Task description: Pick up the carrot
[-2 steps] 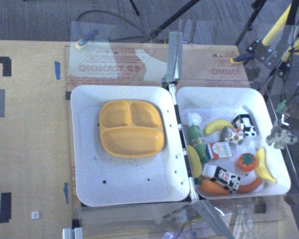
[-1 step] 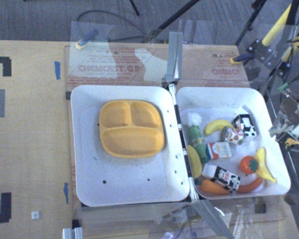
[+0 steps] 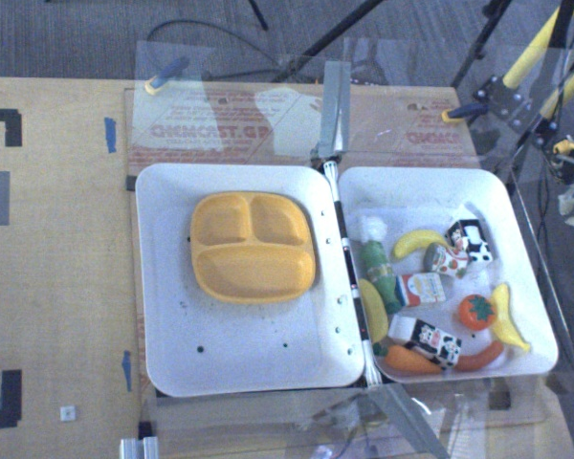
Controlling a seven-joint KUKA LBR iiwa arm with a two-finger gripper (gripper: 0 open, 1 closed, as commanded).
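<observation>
Against the near edge of the right bin [image 3: 430,176] lay the carrot [image 3: 409,361], crowded by a cow-patterned carton [image 3: 434,341] touching it and a banana [image 3: 372,310] just beside, with little open room. The end effector's state I could not tell.

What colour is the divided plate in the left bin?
Yellow-orange all over; the divided plastic plate shows best in the camera view.

Left bin [image 3: 163,342] – yellow divided plate [image 3: 253,247], sits toward far side. Right bin [image 3: 531,347] – jumble: carrot [image 3: 409,360] at near edge touching cow-print carton [image 3: 431,340], tomato [image 3: 475,312] beside banana [image 3: 507,318], green bottle [image 3: 377,264] by divider.
</observation>
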